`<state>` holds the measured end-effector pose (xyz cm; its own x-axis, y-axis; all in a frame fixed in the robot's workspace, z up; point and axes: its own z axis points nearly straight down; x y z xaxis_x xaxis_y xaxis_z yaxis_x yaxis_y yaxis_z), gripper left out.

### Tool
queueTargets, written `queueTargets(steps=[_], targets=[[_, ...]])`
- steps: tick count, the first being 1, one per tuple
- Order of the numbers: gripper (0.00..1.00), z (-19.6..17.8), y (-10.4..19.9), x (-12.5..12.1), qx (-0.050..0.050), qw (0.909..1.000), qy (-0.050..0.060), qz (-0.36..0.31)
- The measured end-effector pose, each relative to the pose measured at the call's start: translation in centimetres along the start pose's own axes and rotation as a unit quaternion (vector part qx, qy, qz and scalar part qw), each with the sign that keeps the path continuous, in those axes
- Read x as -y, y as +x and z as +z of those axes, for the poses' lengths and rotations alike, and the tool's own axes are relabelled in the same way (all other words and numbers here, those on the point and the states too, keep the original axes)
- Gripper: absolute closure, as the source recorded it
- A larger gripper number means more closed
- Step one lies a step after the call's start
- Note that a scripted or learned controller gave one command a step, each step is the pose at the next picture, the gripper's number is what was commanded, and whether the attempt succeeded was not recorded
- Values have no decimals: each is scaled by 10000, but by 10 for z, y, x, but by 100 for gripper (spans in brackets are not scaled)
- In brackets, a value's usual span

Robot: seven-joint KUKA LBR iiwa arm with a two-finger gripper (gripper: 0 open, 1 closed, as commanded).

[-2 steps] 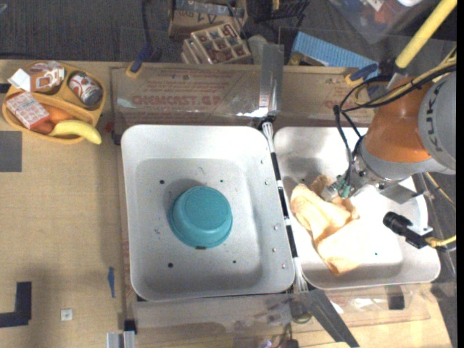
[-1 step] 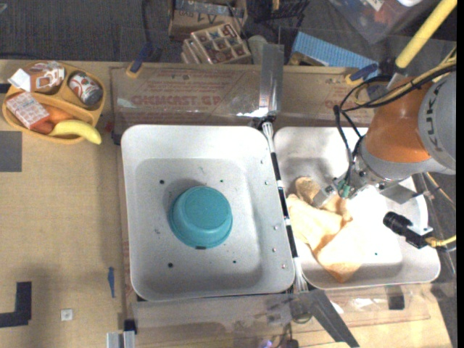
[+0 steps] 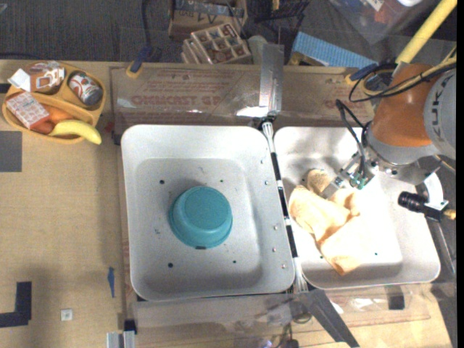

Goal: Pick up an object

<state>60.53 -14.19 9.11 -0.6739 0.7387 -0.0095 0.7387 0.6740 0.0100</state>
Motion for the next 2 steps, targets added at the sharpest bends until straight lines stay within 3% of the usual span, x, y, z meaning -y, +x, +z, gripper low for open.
queueTargets(steps=[1, 2], targets=[[100, -11, -2, -1, 12, 10000, -21, 15], [100, -123, 32, -66, -34, 9999, 41, 161]])
